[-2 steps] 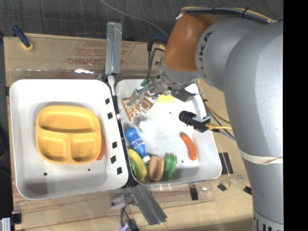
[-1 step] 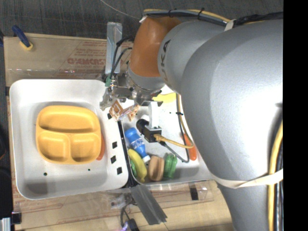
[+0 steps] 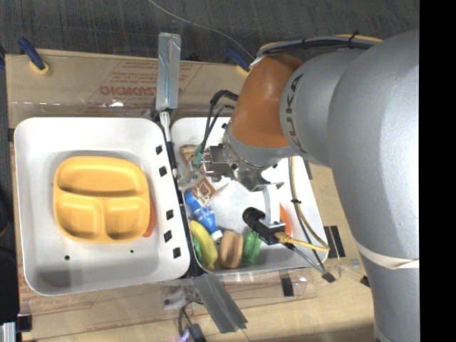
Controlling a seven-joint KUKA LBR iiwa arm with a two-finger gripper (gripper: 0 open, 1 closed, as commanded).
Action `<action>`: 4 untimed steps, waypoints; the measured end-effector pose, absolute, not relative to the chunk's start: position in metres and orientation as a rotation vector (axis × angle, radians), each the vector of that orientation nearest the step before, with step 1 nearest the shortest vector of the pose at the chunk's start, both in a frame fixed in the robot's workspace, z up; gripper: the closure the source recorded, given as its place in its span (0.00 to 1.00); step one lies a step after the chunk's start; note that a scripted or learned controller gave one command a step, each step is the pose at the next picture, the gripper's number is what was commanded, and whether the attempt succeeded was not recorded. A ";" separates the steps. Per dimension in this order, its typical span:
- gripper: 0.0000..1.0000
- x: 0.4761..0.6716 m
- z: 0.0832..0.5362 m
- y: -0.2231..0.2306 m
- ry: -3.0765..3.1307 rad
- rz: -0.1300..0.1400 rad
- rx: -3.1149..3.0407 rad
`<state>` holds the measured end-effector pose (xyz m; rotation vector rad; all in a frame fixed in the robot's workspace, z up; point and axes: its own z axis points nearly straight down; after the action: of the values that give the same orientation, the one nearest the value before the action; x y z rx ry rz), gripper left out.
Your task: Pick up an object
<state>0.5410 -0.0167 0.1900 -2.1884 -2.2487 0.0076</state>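
Object not yet picked: the tool (image 3: 204,164) sits low in the right-hand bin (image 3: 232,202).
Camera view: banana (image 3: 203,239), brown piece (image 3: 230,249) and green piece (image 3: 251,244) lie unlifted; tool spread or pressed together, I cannot tell.

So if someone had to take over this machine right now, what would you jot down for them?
Gripper: low in the right bin's far left corner; whether it has anything cannot be seen.
Things: banana, blue item, brown item and green item clustered at that bin's near edge; yellow divided tray in the left bin.
Done: nothing seen lifted.
Left: grip one object and raise it.
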 end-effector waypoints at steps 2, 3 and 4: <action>1.00 0.565 0.202 0.037 -2.247 0.008 -2.188; 1.00 0.559 0.217 0.021 -2.260 0.004 -2.179; 0.00 0.559 0.216 0.021 -2.260 0.005 -2.179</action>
<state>0.5586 0.0206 0.2162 -2.1792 -2.2597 0.0049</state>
